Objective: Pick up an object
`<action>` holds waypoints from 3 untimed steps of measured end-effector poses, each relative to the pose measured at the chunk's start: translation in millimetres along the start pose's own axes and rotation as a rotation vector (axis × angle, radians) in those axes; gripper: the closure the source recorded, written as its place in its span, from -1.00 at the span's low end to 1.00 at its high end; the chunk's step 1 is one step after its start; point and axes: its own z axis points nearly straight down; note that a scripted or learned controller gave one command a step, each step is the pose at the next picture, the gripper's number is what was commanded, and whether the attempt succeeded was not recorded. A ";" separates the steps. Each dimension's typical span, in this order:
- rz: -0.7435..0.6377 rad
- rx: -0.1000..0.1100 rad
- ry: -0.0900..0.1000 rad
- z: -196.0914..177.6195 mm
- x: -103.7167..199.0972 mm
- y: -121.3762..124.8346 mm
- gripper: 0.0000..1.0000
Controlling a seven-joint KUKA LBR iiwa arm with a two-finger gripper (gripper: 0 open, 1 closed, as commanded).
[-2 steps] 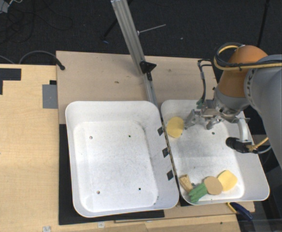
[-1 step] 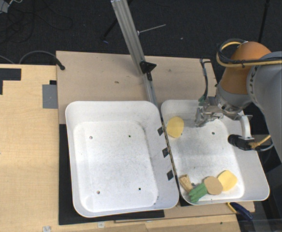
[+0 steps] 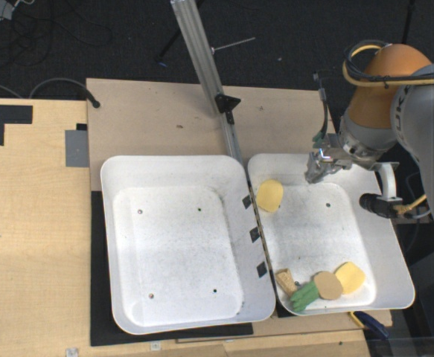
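The end effector (image 3: 318, 166) hangs over the far edge of the right bin (image 3: 365, 225), and whether it is released or clenched I cannot tell; nothing shows in its grip. Nearest to it a yellow ball (image 3: 269, 195) lies beside the divider. Well apart, at the near edge, sit a yellow block (image 3: 350, 277), a tan disc (image 3: 327, 285), a green piece (image 3: 304, 297) and a small wooden block (image 3: 285, 280). Judging by this, no object is picked yet: choosing, descent, grasp and lift remain.

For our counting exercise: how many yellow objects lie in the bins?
2. One yellow object lies near the right bin's upper left corner; the other sits near its lower right, beside a tan disc.
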 end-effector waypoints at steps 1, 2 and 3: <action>-0.001 -0.002 -0.001 -56.5 8.5 4.1 1.00; -0.002 -0.004 -0.001 -118.5 13.0 2.2 1.00; -0.003 0.005 0.002 -115.6 67.3 -6.4 1.00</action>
